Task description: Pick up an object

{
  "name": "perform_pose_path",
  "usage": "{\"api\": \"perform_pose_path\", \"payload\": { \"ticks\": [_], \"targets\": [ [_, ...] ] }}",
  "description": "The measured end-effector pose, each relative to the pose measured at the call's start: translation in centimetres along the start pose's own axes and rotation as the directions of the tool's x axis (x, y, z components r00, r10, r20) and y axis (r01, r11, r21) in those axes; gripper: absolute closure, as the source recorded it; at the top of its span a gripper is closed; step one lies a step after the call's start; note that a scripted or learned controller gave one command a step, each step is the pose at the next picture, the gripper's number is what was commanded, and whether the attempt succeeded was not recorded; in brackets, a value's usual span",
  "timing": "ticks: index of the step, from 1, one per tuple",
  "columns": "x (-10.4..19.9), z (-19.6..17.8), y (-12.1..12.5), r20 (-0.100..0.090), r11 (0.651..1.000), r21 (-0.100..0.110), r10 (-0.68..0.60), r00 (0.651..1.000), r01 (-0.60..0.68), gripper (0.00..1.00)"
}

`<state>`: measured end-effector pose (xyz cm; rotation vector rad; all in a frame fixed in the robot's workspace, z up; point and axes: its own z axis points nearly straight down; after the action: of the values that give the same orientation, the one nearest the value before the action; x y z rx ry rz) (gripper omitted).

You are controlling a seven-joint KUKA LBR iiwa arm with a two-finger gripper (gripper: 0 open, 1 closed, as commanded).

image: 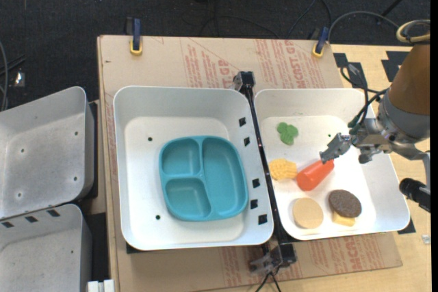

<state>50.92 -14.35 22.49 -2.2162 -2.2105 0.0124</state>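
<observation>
The right bin (pixel 383 215) holds several toy foods. An orange carrot-shaped piece (pixel 313 175) lies tilted near its middle. Around it are a green leafy piece (pixel 287 133), a yellow lumpy piece (pixel 282 168), a tan round disc (pixel 308 213) and a dark brown round cookie (pixel 344 202) on a yellow base. My gripper (pixel 337 147) reaches in from the right and hangs just over the carrot's upper right tip. Whether it touches the carrot is unclear from this angle.
A teal divided plate (pixel 202 178) lies in the left bin (pixel 137 113). A black divider rail (pixel 256 147) runs between the bins. The grey arm with its orange band (pixel 414 89) stands over the right bin's right edge. White trays (pixel 41 147) sit off the bench at left.
</observation>
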Motion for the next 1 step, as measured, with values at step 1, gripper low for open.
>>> {"api": "perform_pose_path", "payload": {
  "ticks": [1],
  "targets": [
    [0.05, -0.68, 0.26, 0.002, 1.000, -0.013, -0.003, 1.000, 0.003, 0.00]
  ]
}}
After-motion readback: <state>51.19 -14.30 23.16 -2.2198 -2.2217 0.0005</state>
